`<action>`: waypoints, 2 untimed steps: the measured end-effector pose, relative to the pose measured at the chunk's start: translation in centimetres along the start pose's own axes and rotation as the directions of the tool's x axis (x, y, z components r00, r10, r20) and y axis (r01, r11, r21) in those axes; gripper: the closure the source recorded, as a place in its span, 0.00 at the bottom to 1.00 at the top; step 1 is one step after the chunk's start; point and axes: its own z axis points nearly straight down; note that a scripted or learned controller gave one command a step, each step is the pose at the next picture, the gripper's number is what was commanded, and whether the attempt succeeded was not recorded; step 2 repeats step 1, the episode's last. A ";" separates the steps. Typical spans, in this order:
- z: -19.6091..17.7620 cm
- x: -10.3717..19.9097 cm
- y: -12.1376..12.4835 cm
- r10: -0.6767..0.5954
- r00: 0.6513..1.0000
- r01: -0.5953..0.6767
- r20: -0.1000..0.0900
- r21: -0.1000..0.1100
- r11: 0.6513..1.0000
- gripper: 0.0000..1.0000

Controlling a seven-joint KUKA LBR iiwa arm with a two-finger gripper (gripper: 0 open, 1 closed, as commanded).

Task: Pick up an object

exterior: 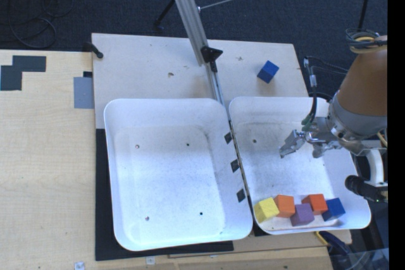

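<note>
gripper over the right bin, blocks gathered below it at the near rim

the gripper [292, 144] hangs over the bare middle of the right bin [272, 117] with nothing between its jaws; whether they stand apart or together i cannot tell at this size. toward the near rim from the jaws, well apart, a yellow block [267, 208], an orange block [285, 204], a purple block [303, 214], a second orange block [316, 202] and a blue block [334, 207] sit packed in a row, probably slid there against the wall. that crowding leaves little finger room between them; the yellow end looks freest. beyond the jaws a lone blue cube [268, 71] rests on the bench outside the bins. the left bin [126, 136] lies past the divider.
</note>
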 end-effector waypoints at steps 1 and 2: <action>12.6 -1.1 -4.6 -0.004 1.000 0.004 -0.001 -0.002 1.000 0.00; 12.6 -1.1 -4.6 -0.004 1.000 0.004 -0.001 -0.002 1.000 0.00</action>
